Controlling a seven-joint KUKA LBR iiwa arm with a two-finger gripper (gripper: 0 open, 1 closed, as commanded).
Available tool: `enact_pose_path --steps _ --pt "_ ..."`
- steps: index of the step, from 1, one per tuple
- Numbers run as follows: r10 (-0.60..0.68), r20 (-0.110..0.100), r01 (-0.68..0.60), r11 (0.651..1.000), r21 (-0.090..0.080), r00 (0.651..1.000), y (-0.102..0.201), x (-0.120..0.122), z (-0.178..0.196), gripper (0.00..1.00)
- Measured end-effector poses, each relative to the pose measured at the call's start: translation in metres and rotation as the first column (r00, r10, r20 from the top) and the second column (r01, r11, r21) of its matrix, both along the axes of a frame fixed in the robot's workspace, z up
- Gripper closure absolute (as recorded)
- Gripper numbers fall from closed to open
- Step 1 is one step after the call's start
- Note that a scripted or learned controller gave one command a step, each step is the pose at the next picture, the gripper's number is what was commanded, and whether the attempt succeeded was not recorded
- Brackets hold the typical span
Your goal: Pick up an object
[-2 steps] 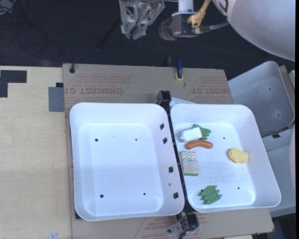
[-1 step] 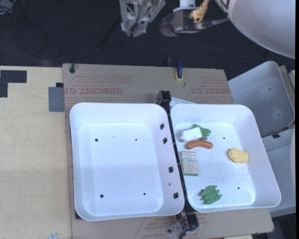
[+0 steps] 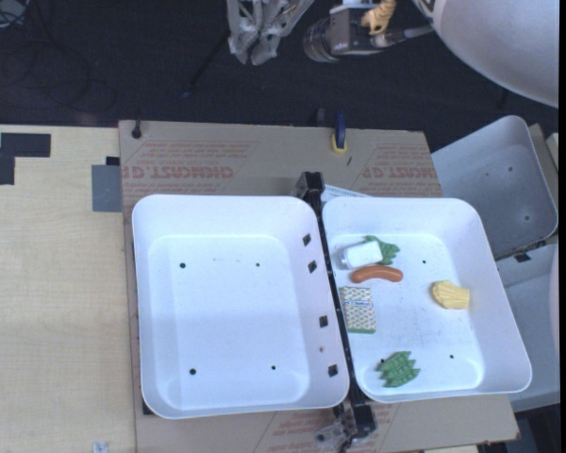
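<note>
The right bin [image 3: 495, 281] holds several small objects. A white block [image 3: 360, 253] lies against a green leafy piece [image 3: 388, 249] near the bin's back left. Just in front of them lies a red sausage [image 3: 376, 274]. A checked flat packet [image 3: 358, 310] rests near the divider, a yellow chunk [image 3: 451, 295] lies toward the right wall, and a second green leafy piece [image 3: 397, 369] sits near the front. My gripper [image 3: 260, 26] hangs high at the top of the view, beyond the bench's far edge, well away from both bins, with nothing seen in it.
The left bin [image 3: 151, 253] stands beside the right one, joined along a black clipped seam [image 3: 323, 291]. Both sit on a brown cardboard sheet [image 3: 236, 163]. A pale wooden bench top [image 3: 47, 291] spreads to the left. The arm's grey body [image 3: 500, 26] fills the top right.
</note>
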State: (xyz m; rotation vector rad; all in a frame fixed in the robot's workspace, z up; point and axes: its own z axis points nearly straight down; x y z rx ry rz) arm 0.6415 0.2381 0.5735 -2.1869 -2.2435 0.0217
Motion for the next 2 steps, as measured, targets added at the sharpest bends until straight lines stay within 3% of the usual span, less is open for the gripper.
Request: enact_pose_path --steps 2 --pt "0.013 -0.002 -0.013 1.0 0.0 1.0 0.0054 -0.001 0.0182 1.0"
